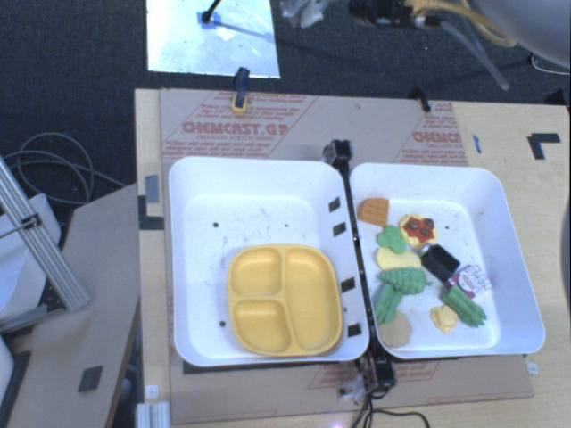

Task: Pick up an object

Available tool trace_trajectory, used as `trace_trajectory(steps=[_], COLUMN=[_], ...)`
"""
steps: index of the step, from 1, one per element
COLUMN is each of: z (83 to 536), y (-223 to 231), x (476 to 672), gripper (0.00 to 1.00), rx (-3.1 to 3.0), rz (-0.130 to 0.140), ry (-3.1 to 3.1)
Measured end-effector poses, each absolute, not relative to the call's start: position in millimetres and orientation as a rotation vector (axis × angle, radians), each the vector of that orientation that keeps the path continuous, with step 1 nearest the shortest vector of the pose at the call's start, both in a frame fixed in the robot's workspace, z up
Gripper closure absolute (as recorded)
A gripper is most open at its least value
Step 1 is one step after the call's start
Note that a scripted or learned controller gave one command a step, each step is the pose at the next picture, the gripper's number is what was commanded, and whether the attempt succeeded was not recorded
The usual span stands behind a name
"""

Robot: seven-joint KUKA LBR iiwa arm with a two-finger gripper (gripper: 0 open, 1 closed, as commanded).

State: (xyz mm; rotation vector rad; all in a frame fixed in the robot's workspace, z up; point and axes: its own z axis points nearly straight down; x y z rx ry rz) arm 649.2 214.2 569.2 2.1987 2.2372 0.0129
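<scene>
one tool (305, 0) hangs blurred past the table's (513, 123) far edge; i cannot tell if it is apart or together, and it carries nothing i can see. well apart from it, nearer the camera and off to the view's right, the right bin (508, 239) holds a heap of toy food. the orange wedge (373, 210) lies closest to the tool, just clear of the heap and near the bin's wall. small, flat and bright, it looks the easiest pick. come straight down over it, minding the wall. farther from the tool, the black block (439, 262) sits crowded. the left bin (192, 239) holds a yellow tray (285, 298).
</scene>
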Motion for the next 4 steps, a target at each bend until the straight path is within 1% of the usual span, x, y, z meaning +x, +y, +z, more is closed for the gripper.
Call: trace_trajectory(steps=[4], z=[614], y=[214], x=[649.1], gripper=[1.0], rx=[2.177], rz=[0.023], ry=[2.249])
